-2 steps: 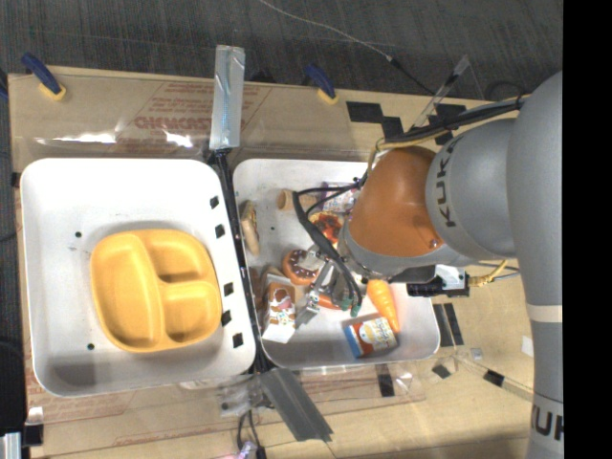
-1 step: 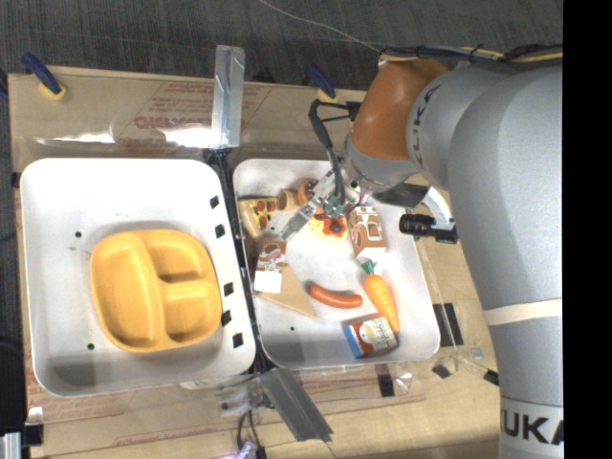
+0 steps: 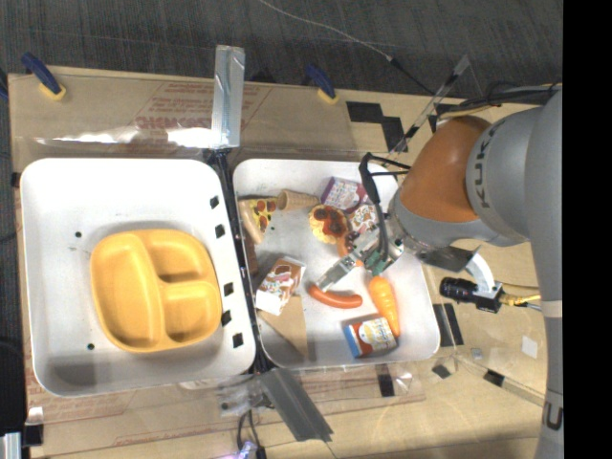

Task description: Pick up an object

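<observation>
Hovered low in the right bin (image 3: 287,175) at centre-right of frame, gripper (image 3: 337,273) spread with nothing between its fingers, just above the sausage (image 3: 335,297) beside the carrot (image 3: 384,299); best lowered squarely astride the sausage before closing.

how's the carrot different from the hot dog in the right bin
The carrot is orange and tapered, lying nearly lengthwise up the picture; the hot dog is red, evenly thick with rounded ends, lying almost crosswise. The carrot sits nearer the arm's side. Both are small toy foods resting loose on the right bin floor.
</observation>
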Controlling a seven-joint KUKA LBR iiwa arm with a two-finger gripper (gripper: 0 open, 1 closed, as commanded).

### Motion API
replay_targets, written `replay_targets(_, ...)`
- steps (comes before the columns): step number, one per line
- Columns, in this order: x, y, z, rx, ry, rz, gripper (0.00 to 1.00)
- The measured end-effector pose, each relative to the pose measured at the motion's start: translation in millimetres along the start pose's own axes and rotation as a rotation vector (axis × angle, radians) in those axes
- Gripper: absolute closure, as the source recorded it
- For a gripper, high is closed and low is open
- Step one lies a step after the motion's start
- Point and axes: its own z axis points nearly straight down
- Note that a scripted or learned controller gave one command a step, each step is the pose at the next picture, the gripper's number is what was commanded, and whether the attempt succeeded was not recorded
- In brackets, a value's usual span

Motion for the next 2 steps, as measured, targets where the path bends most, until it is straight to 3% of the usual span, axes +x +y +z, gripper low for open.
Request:
replay_targets(1, 6.7, -42.3, 23.2, -0.001, -0.01, 0.082, 0.0)
replay_targets(2, 3.9, -39.4, 8.0, -0.007, -0.02, 0.074, 1.0)
